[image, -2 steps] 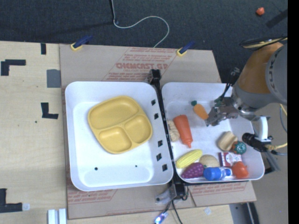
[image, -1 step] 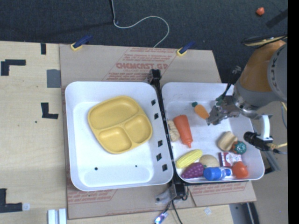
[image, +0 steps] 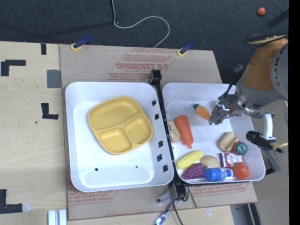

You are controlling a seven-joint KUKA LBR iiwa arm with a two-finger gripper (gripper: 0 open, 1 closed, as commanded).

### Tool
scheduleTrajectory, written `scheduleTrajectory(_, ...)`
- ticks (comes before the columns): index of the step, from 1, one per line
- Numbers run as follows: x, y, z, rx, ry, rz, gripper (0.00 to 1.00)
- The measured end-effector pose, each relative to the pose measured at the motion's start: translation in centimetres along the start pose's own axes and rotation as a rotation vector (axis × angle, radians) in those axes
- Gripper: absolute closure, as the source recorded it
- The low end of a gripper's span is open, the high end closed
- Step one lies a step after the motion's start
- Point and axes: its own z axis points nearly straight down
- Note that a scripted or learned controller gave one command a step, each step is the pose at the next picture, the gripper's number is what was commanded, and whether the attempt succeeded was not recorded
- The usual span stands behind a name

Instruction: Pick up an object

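Sitting near the top of the right bin (image: 253, 125), the small toy carrot (image: 202, 111) looks like the thing to pick, since the gripper (image: 216, 117) is just beside it. The carrot is orange with a bit of green at one end. It is probably light, hard plastic, smooth and a little slippery, so it may roll away. A good place to take hold would be across its middle, where it is fattest. I cannot tell how the gripper is set, and nothing can be seen held in it.

Lower down in the same bin lie a bigger orange carrot (image: 184, 130), yellow corn (image: 189, 159), purple grapes (image: 193, 171), a blue bottle (image: 216, 174) and a bread roll (image: 227, 140). The left bin (image: 77, 125) holds a yellow tray (image: 120, 124). Both bins rest on the bench (image: 28, 135).
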Motion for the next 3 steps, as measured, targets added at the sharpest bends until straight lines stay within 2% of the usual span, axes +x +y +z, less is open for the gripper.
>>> scheduleTrajectory(3,0.1,-0.1,-2.8,0.005,0.002,0.000,1.00)
